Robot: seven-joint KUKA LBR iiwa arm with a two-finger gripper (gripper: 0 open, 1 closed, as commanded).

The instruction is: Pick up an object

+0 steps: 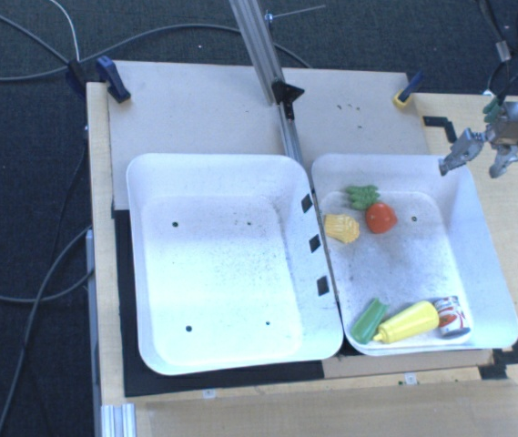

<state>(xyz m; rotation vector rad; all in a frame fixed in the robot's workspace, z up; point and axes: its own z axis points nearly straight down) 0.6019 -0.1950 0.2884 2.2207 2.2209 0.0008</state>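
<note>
Down and left of the claw (477,156), well apart: one tomato (380,218), round, no long axis. Claw hangs over the right bin's (486,244) far corner, fingers spread wide, holding nothing.

At the right edge of the camera view we see only the end part of our arm. The gripper (475,153) is made of grey, dull metal and it has two short fingers (454,157), both thin and a little darker at the tips. Behind them sits a compact grey block with several small edges and steps. On this block there is a small green-blue spot, maybe a light or a label; we cannot tell which. Above it, thin dark cables (493,25) run up along the body. The picture is too blurred here to show screws or markings.
</note>
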